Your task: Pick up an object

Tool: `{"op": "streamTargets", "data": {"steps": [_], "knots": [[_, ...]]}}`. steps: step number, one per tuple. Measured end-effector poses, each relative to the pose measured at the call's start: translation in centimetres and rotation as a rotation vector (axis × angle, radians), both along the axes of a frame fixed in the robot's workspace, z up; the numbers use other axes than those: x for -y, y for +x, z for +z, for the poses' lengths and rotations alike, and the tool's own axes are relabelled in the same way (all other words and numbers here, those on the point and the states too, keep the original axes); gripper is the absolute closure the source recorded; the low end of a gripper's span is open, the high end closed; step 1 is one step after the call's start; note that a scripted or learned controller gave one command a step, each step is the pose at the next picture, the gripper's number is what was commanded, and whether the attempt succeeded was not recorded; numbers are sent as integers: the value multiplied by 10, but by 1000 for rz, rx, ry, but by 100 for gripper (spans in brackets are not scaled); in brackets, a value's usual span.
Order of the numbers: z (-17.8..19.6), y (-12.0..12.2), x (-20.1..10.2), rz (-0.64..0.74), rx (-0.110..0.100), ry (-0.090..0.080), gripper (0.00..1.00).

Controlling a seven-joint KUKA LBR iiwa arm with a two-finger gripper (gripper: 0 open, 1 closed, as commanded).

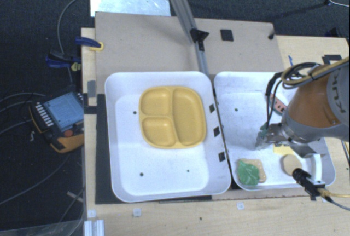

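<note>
The big left bin (164,174) holds a yellow tray (173,116). In the right bin (240,92), the gripper (264,138) hangs low, and nobody can tell its grip. The green toy (250,171) lies nearby, waiting to be picked.

Arm (314,106) reaches in from right, orange band up, gripper (266,139) pointed down, low over bin.

Yellow divided plate (173,117) in white left bin (126,174); green-topped tan piece (250,171), pale tan lump (289,163) in white right bin (240,92).
</note>
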State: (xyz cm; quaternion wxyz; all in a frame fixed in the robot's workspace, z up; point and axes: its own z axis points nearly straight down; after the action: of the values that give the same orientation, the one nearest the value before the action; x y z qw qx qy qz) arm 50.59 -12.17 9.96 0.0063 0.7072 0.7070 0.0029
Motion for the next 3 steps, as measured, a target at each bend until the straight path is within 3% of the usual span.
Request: {"op": "streamTargets", "data": {"steps": [2,3], "knots": [[115,-5,13,5,-6,3,100],[119,-4,14,4,-10,4,100]]}}
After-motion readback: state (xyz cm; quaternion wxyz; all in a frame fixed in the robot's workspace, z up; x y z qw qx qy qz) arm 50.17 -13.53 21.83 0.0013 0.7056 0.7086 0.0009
